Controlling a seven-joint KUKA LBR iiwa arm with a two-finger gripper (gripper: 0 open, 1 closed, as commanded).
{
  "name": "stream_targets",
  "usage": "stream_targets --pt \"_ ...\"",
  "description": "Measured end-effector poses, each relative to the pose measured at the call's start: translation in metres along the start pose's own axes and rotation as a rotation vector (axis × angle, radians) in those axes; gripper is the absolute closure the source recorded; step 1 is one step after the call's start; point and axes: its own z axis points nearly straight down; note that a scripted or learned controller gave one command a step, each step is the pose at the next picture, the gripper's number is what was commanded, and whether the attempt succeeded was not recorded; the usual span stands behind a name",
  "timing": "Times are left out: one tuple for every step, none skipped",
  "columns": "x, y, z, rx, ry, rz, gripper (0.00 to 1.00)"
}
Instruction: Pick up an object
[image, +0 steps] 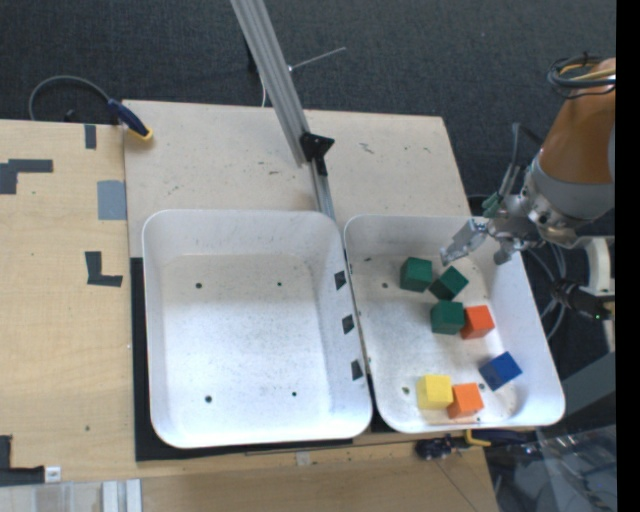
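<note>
Camera view: your gripper (468, 243) hangs over the right bin (540, 360), just above the green cubes (447, 283), so you're on the approach, I'd say. Next you need a descent centred on one cube. Jaws part-open, holding nothing I can see.

Seven small blocks lie in the right bin (520, 300). Three green ones cluster in its upper middle: one (417, 273) farthest left, a tilted one (450, 283) just beside it to the right, and a third (447, 318) below them, touching an orange block (478, 321) on its right. Lower down, a blue block (500, 369) sits turned at an angle near the right wall, and a yellow block (434, 391) and a second orange block (466, 400) lie touching by the front rim.
</note>
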Motion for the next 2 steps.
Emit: stream_targets --pt "0.0 0.0 0.0 0.0 0.0 0.0 0.0" --pt "-0.005 -0.005 0.062 0.007 0.0 0.002 0.0"
